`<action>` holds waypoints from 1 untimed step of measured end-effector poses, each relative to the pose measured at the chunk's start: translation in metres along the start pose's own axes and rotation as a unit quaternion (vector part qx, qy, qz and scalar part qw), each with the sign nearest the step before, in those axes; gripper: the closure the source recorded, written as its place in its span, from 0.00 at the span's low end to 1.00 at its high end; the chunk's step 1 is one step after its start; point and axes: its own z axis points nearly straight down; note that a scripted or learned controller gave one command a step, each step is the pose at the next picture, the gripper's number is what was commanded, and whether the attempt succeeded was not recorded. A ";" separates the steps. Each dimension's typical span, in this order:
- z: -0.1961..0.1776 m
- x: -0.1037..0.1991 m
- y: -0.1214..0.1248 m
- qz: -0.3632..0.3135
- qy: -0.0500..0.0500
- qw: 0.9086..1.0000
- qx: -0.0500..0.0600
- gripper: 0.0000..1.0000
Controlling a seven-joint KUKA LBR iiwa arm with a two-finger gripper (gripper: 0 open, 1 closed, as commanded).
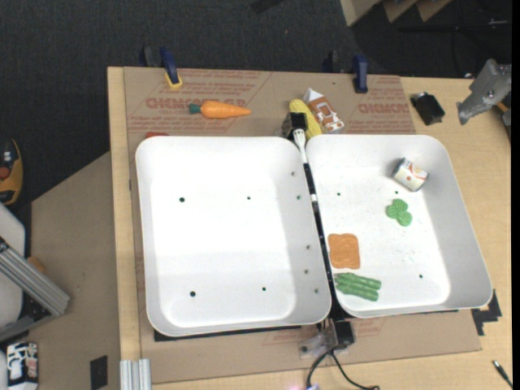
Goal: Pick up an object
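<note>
- Noted red print on the cardboard sheet (pixel 268 94) behind the bins; read "CHEM" at the start, rest too faint, partly covered by a toy carrot (pixel 221 110).
- Found in the right bin (pixel 455 218), all apart: small white piece (pixel 409 174) with an illegible orange mark, green piece (pixel 398 212), orange slab (pixel 344 250), green bundle (pixel 357 285).
- Spotted the grey gripper (pixel 485 93) at the right edge, beyond the bin, cut off; could not tell whether open or closed.

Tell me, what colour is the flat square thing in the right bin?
Orange, seen in the camera view: flat square thing.
</note>
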 end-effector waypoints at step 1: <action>-0.011 0.000 0.001 0.000 -0.001 1.000 -0.003 1.00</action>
